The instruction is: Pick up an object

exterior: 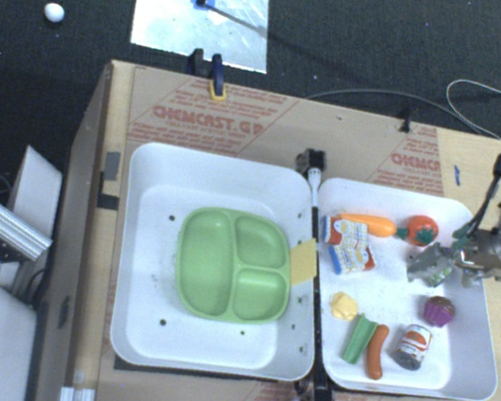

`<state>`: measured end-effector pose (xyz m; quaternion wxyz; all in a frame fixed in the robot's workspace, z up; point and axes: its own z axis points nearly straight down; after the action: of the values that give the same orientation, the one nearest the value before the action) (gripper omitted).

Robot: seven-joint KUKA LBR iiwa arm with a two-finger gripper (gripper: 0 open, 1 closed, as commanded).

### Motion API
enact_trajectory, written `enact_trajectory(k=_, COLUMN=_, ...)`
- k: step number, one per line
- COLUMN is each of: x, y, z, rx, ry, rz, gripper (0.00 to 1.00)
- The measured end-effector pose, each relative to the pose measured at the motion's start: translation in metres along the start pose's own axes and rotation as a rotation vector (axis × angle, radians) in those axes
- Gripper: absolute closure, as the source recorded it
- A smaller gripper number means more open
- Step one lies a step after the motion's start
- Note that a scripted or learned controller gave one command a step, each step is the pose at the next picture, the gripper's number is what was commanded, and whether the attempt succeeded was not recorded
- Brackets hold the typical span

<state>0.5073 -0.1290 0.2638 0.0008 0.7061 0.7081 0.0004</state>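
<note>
Right bin [466, 379] — gripper [430, 266] above | purple toy [438, 310] just below

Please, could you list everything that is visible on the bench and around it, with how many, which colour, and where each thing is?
bin: 2, white, side by side on the bench
divided plate: 1, green, in the left bin
yellow piece: 1, at the left bin's right rim
carrot: 1, orange, top of the right bin
tomato: 1, red, right of the carrot
packet: 1, white, red and blue, below the carrot
yellow lump: 1, lower left of the right bin
green stick: 1, below the lump
sausage: 1, red-brown, beside the stick
can: 1, dark with a red label, right of the sausage
purple toy: 1, above the can
ball: 1, white, on the floor
gripper: 1, grey, over the right bin
</note>
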Motion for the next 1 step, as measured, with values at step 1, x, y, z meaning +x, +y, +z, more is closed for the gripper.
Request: enact_trajectory(k=1, x=-0.0511, y=0.0559, z=0.1371, rx=0.003, ry=0.001, rz=0.002, gripper=0.0)
